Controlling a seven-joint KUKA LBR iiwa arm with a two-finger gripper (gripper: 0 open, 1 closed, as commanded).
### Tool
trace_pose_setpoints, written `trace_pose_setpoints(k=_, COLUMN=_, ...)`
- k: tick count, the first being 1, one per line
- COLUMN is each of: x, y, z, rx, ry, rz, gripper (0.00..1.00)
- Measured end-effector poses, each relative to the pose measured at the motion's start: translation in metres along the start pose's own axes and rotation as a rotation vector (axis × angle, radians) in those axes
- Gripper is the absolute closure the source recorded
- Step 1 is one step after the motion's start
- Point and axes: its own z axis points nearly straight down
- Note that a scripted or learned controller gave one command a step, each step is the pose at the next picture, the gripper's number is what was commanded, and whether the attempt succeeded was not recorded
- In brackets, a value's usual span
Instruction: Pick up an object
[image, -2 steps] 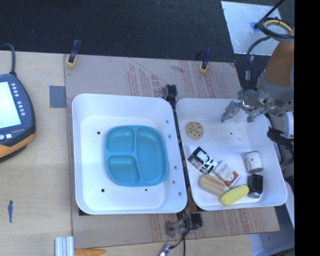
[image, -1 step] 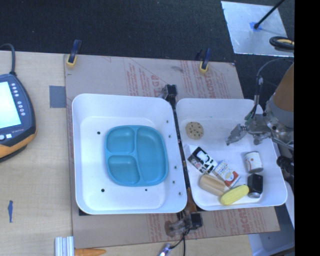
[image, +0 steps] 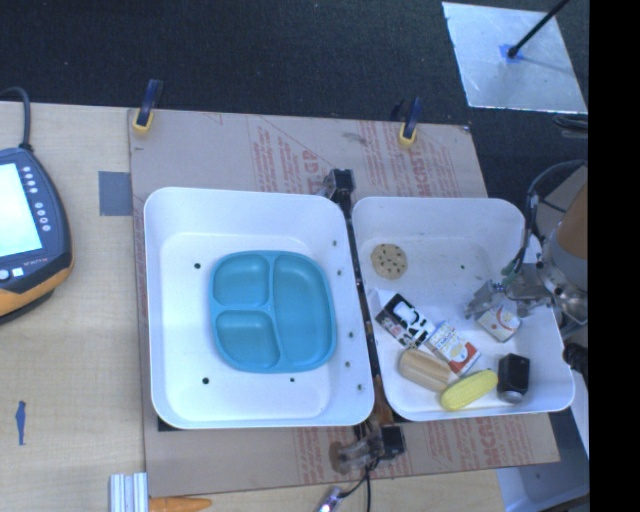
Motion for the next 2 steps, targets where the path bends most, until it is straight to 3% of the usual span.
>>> trace_pose_setpoints(k=1, x=0.045, y=0.066, z=0.029, rx=-0.001, ry=0.001, rz=-0.003, gripper=0.00)
trace_pose_setpoints(k=2, x=0.000, y=0.057, z=-0.029, rx=-0.003, ry=0.001, rz=0.002, gripper=0.00)
